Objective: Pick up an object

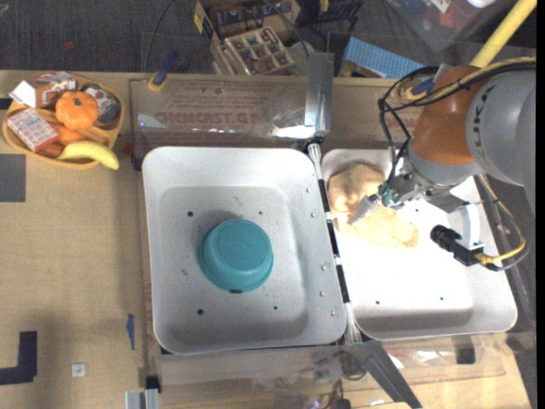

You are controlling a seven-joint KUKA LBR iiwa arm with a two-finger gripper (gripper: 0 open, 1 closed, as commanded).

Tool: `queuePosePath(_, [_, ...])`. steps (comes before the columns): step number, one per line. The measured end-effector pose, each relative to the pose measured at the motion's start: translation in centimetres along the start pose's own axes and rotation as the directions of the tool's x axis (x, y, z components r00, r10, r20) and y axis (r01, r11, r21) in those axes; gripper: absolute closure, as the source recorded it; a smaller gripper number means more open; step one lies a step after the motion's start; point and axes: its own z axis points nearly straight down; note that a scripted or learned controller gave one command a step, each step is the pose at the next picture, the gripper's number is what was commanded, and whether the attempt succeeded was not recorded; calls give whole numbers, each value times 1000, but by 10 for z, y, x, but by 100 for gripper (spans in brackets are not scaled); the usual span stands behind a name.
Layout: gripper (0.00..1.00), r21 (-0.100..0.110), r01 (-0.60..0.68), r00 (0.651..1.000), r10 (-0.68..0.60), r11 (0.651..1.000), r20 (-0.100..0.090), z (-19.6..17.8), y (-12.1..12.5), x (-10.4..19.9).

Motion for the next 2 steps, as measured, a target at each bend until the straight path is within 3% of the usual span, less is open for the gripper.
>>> queuePosePath(1, [100, -5, -2, 1000, 2, 1000, 1, -11, 1, -1])
queuePosePath(2, [100, 4, 35, 999, -35, 999, -2, -96, 70, 40])
